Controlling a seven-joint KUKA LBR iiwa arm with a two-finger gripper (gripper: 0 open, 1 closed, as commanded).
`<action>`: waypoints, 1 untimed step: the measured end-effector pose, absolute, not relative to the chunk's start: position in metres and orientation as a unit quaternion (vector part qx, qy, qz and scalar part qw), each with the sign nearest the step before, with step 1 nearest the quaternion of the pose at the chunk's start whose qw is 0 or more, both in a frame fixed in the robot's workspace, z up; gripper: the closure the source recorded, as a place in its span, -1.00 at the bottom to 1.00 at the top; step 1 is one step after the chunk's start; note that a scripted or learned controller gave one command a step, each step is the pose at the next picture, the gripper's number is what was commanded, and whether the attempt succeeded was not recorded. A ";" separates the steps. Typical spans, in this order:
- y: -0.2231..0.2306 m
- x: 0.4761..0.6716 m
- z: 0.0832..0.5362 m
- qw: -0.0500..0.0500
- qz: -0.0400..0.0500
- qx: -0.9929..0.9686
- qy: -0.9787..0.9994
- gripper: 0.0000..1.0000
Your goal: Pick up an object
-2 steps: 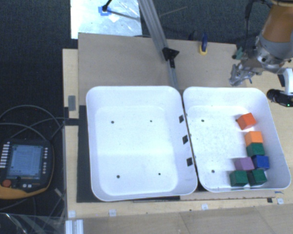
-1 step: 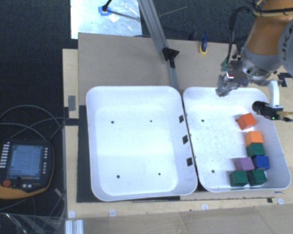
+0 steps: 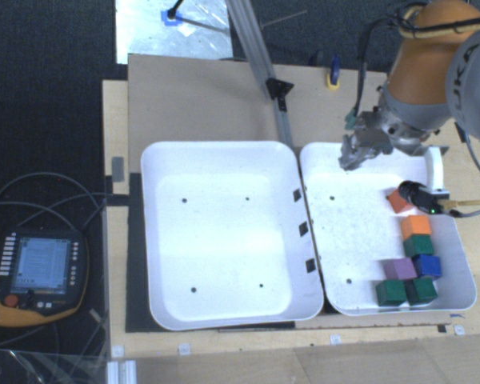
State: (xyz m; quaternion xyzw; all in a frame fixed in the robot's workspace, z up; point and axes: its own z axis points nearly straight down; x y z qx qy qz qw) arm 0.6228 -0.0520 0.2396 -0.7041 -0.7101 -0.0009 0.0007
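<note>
My gripper point(image 3: 351, 160) hangs over the far edge of the right bin point(image 3: 360, 238), near its back left corner, with nothing seen between its fingers. Several small blocks lie along the bin's right side and near corner: a red-orange block point(image 3: 398, 201), an orange block point(image 3: 416, 225), a dark green block point(image 3: 420, 245), a blue block point(image 3: 429, 265), a purple block point(image 3: 399, 269), and green blocks point(image 3: 391, 293) at the near corner. The gripper is well apart from all of them, up and to the left.
The left bin point(image 3: 220, 230) stands beside the right one, with small black clips along the shared edge. A slanted metal pole point(image 3: 256, 46) crosses behind the bins. A teach pendant point(image 3: 36, 274) lies off the bench at left.
</note>
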 end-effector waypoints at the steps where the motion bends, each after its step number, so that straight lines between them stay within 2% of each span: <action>1: -0.018 0.597 0.234 0.001 0.000 -0.704 -0.710 1.00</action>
